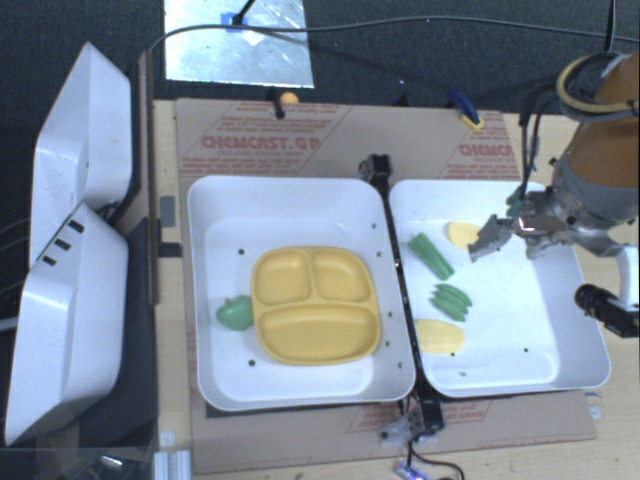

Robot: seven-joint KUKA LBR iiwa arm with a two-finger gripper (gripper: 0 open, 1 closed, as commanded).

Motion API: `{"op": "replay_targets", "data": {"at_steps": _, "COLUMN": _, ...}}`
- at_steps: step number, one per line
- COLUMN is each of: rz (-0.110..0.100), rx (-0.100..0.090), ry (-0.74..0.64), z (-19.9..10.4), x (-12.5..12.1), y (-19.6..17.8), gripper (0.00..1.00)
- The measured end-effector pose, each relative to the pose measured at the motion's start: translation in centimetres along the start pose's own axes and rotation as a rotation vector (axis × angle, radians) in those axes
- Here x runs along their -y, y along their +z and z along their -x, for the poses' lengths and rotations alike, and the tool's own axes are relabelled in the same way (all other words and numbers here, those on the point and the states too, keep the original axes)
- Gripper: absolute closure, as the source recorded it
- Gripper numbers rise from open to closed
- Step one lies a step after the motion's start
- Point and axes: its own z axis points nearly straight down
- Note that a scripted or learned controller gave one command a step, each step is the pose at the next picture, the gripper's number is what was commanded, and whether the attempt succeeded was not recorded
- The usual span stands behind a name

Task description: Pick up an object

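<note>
**Yellow piece just left of the claw**

The small yellow piece (462, 233) lies in the right bin (570, 368), just left of the gripper (512, 236). Its fingers seem spread with nothing between them, though the view is poor.

A brown cardboard sheet (330, 133) with red printed lettering covers the bench under two white bins. Beyond it, on dark carpet, lies a shiny metal plate (237, 26) marked with blue tape (231, 18). A black cable (420, 25) curves past it. At far left sit two white plastic housings (75, 238) (one overlapping the other). A blue-and-yellow clamp (465, 111) grips the cardboard's far edge.
</note>
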Motion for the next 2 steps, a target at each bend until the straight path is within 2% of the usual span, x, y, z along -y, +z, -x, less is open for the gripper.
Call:
{"op": "replay_targets", "data": {"at_steps": 1, "rz": -0.001, "rx": 0.000, "ry": 0.002, "z": 3.5, "x": -1.2, "y": 1.6, "gripper": 0.00}}
{"op": "replay_targets", "data": {"at_steps": 2, "rz": -0.004, "rx": 0.000, "ry": 0.003, "z": 9.0, "x": -4.2, "y": 5.3, "gripper": 0.00}}
